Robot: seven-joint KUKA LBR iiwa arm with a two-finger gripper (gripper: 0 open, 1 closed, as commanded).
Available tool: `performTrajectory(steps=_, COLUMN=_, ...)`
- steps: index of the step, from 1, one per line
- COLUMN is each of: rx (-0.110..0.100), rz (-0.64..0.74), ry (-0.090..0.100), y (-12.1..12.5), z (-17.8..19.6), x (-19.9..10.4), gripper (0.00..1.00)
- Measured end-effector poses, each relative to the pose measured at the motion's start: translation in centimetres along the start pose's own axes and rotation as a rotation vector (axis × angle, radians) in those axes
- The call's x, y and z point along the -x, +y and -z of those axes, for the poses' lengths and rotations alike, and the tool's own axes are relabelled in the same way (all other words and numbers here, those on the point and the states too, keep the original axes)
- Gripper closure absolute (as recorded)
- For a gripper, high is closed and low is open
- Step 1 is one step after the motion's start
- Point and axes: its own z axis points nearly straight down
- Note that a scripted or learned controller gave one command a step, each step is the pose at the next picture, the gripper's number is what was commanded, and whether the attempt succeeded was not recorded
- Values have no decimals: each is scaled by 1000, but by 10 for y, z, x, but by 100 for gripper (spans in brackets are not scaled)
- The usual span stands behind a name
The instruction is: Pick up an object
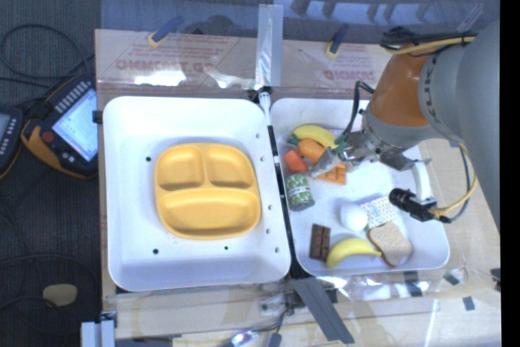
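Our pincer [345,152] sits low in the right bin [422,256], in the cluster at its upper left, beside the orange piece [310,149], the upper banana [313,133] and the orange wedge [331,173]. Whether it is released or clenched we cannot tell, and we see nothing held. We judge the wedge the nearest target; we should centre on it alone, keep clear of its close neighbours, and lift straight up. The yellow tray [208,189] lies in the left bin [122,256].
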Motion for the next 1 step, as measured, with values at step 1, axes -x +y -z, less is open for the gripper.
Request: performTrajectory(steps=1, rx=-11, rz=-121, ry=0, y=36, z=84, x=-80, gripper=100)
